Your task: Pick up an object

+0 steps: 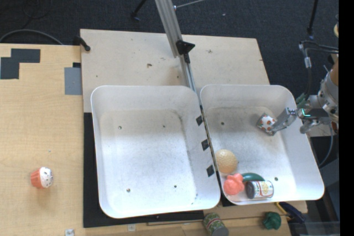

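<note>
1. The tool (275, 125) reaches into the right-hand shallow white plastic bin (301, 185) from the right, its grey fingers slanting down and to the left from the wrist hardware at the bin's right wall.
2. A small white ball with red-orange patches (266, 122) sits at the fingertips, touching them or very nearly so, in the upper right part of that bin. Whether it lies between the fingers or just beside them I cannot tell.
3. I cannot tell whether the tool is spread or pressed together; the fingers overlap into one grey shape at this angle.
4. The relation that matters: the ball lies just left of the fingertips, along the line the fingers already point, so my judgement is that any grasp turns on a short advance leftward, not a sideways shift.
5. The ball is round, so it has no long axis to line up with; it may roll away if nudged.
6. Other candidates lie well apart, toward the near edge of the same bin: a tan round ball (226, 160), a pink-red soft lump (233, 184), a dark green object (253, 176) and a small dark jar with a pale label (259, 189).
7. The jar's label is too small to read.
8. The left-hand white bin (99, 119) is farther from the tool.
</note>
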`<state>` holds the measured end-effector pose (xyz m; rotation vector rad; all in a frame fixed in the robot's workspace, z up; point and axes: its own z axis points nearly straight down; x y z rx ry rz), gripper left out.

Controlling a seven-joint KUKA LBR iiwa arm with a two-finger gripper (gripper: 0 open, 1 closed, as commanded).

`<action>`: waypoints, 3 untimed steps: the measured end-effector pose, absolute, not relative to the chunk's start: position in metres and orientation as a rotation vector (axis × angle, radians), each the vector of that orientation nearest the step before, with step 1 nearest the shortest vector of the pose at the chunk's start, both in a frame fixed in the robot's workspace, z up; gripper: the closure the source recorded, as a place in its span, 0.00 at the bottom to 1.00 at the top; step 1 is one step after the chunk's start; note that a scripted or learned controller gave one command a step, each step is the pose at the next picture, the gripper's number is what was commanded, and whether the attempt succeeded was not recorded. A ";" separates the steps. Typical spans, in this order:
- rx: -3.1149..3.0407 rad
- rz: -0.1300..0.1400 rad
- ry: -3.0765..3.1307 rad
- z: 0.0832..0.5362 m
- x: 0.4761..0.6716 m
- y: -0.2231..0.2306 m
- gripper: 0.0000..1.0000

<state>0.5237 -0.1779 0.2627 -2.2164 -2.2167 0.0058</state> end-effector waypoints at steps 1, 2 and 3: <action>-2.221 0.002 -2.219 0.265 0.524 -0.178 0.00; -2.217 0.007 -2.215 0.209 0.526 -0.187 0.00; -2.216 0.007 -2.215 0.147 0.523 -0.194 0.00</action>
